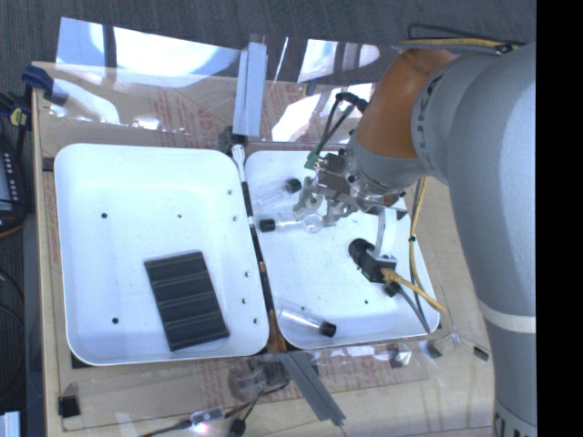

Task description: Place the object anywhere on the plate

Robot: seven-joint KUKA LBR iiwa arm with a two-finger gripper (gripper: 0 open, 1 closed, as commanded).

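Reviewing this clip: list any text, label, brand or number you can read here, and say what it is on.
No text here can be read with confidence.
Clear sheet behind the bins: faint reddish printed lettering, too blurred to read.
Clear strip along the near bench edge: the same reddish print, unreadable.
Dark device at the left edge: small markings, too small to read.
Dark ribbed plate, clear tubes and the arm: no lettering visible.

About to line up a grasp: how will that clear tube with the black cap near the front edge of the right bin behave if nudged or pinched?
The clear tube lies flat on its side, so a nudge will probably roll it across the smooth right bin. It looks small and see-through, so likely light and rather slick. Its black cap may give the surer hold.
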